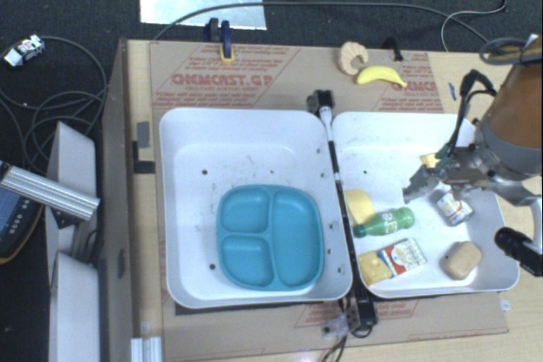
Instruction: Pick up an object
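The right bin (382,136) holds several objects. A yellow lemon-like piece (359,204) lies by its left wall. Beside it are a green bottle (386,222) on its side and a small red-and-white carton with a yellow piece (392,258). A tan lump (461,259) lies near the front right, and a small silver can (452,208) sits just below the arm. My gripper (417,182) hangs over the middle of this bin, pointing left, above and right of the green bottle. It is open, with nothing between its fingers.
The left bin (195,140) holds a blue divided plate (270,236). Behind the bins, on the cardboard, lie a banana (379,76) and a tan ring-shaped piece (351,57). A black divider (338,191) runs between the bins. Cables trail on the floor at left.
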You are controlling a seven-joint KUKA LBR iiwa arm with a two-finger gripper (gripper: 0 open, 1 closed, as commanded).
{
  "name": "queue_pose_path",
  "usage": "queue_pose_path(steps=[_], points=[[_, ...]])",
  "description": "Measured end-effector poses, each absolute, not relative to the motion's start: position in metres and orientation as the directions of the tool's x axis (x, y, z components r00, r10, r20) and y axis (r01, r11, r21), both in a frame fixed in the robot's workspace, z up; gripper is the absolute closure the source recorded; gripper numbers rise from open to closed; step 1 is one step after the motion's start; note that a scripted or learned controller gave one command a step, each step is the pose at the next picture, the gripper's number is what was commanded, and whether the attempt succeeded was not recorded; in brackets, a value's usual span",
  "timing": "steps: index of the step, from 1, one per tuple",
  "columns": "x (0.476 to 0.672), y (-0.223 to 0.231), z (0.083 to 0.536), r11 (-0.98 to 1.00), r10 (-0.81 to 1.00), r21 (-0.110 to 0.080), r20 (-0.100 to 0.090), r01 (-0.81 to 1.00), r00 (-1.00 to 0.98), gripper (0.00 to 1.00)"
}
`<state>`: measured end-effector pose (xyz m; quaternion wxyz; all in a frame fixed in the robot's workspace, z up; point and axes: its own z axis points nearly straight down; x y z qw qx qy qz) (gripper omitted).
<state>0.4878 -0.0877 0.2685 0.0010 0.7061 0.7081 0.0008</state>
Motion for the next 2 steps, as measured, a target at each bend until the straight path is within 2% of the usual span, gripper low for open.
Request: queue_pose_path(steps=[1,2], points=[[0.54,-0.106,0.189,0.001,1.0,0.0,0.0,1.0,-0.001,0.0],[0.532,-0.101,0.087,0.0,1.0,0.007,-0.002,1.0,0.0,0.0]])
